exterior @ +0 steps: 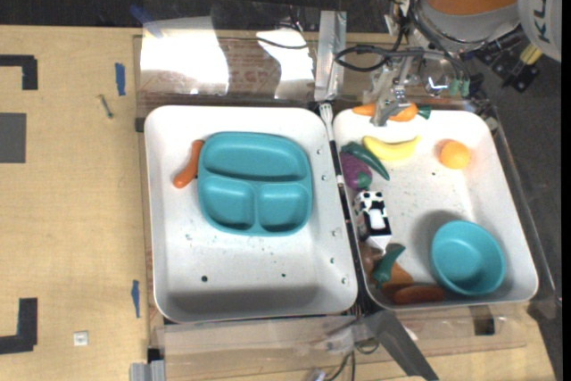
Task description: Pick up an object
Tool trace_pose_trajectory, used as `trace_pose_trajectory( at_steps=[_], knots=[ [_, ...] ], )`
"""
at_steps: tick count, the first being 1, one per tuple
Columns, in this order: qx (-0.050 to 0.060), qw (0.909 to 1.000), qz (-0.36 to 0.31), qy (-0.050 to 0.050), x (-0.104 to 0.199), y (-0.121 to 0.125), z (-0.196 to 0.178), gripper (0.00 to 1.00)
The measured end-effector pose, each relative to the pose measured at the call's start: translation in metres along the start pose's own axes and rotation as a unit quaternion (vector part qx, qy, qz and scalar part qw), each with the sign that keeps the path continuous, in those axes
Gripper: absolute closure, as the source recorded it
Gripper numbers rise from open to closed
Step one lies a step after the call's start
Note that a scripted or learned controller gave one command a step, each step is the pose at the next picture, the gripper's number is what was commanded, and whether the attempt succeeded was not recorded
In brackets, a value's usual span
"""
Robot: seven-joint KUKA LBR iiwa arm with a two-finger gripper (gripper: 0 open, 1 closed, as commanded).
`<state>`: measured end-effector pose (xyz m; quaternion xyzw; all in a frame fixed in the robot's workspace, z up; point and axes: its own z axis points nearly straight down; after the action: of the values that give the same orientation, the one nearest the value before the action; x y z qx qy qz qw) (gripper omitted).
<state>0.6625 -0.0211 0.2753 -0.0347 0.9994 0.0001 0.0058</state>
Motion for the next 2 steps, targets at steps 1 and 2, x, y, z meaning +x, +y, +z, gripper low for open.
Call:
trace_pose_trajectory(
  at_steps=[1, 2],
  knots=[
    [0.0, 0.9996, -0.027, 0.005, -0.001, -0.045, 0.04, 1.0],
    [0.002, 0.9944, -0.106, -0.002, 0.001, -0.112, -0.044, 1.0]
  ],
)
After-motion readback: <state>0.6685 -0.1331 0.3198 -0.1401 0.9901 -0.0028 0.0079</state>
